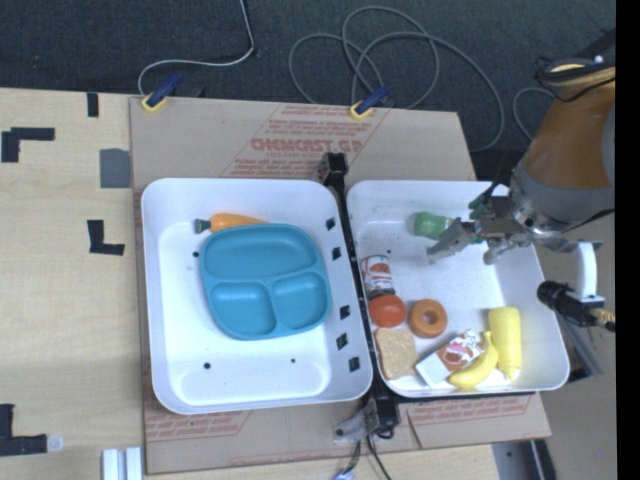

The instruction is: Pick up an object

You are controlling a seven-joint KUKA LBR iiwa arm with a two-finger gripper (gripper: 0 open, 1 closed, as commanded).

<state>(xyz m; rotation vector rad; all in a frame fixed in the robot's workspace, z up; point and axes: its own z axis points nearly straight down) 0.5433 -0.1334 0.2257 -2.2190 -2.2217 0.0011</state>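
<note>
Hovering over the right bin, gripper sits just right of the green object; jaws apart, nothing between them. Near bin's front: tomato, donut, bread slice, banana, yellow bottle. Left bin holds blue divided plate, carrot behind it.

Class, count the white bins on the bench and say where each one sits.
2. The left bin holds a blue tray; the right bin touches it and holds small food items. None seem hidden.
</note>
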